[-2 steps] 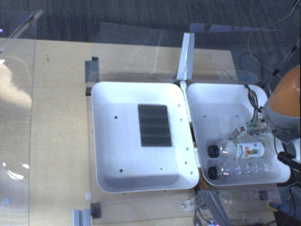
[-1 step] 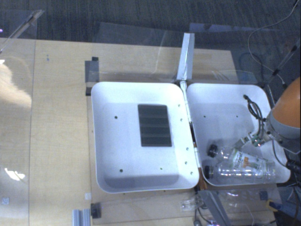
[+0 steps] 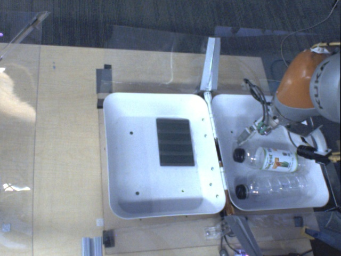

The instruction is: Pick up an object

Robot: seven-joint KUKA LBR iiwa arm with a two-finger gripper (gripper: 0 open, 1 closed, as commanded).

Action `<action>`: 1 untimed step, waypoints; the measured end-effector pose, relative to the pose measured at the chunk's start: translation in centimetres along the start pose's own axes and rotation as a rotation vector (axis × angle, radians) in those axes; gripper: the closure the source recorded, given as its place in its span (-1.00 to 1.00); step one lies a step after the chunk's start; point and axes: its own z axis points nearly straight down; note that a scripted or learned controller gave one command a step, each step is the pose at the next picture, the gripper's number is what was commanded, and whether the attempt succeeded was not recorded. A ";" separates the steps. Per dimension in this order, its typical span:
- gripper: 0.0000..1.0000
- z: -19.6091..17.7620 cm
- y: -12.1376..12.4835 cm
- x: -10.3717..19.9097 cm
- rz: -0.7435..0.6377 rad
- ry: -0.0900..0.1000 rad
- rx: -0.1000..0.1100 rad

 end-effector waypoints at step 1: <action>-1.00 -0.1 -3.2 7.6 -0.086 -0.003 -0.005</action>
